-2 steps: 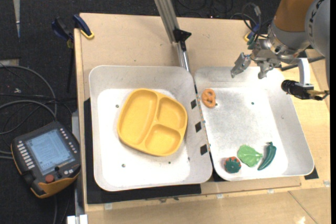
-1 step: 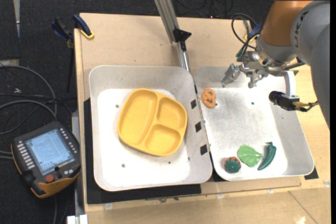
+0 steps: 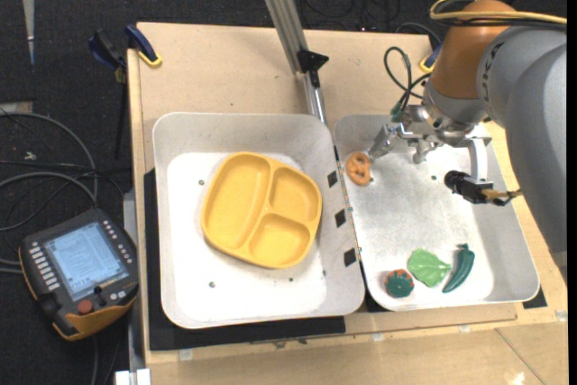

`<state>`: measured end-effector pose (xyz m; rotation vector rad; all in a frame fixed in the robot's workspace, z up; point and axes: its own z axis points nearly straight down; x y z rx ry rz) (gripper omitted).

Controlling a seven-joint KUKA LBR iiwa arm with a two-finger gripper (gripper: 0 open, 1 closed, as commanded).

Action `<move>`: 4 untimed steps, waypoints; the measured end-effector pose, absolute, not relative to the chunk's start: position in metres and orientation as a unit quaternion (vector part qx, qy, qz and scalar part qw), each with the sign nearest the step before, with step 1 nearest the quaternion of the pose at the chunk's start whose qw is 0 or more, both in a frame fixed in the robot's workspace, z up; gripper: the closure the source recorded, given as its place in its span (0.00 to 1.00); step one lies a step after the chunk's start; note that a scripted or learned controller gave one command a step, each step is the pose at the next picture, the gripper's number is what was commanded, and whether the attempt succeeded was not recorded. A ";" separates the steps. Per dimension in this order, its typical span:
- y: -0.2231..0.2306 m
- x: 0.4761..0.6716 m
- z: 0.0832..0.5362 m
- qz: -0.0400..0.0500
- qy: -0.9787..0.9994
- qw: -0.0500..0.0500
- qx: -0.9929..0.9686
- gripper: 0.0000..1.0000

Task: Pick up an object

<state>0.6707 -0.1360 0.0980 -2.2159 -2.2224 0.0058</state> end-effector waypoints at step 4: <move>-0.134 0.672 0.274 -0.003 -0.708 -0.004 -0.706 1.00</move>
